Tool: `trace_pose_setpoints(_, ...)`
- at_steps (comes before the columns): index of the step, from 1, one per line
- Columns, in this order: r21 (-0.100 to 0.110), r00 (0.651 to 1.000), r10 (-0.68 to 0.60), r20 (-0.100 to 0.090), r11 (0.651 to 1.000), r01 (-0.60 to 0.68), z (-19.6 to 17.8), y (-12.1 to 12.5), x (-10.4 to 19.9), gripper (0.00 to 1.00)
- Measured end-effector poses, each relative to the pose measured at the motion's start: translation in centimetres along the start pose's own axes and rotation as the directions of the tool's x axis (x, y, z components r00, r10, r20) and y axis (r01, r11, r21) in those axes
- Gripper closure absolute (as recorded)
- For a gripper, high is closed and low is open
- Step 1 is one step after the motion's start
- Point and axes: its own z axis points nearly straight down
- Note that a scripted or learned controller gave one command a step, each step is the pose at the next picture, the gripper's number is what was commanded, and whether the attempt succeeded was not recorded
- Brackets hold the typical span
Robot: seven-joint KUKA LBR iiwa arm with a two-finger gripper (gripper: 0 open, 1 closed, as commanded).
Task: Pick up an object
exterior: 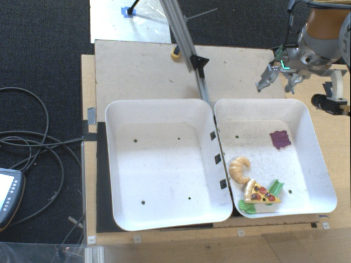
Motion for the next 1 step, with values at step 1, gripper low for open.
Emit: trace_pose_setpoints(1, 0.003, 1.0, 0.006, 0.0, 1.0, -0.006, 4.42, -0.07, -0.72, 0.0)
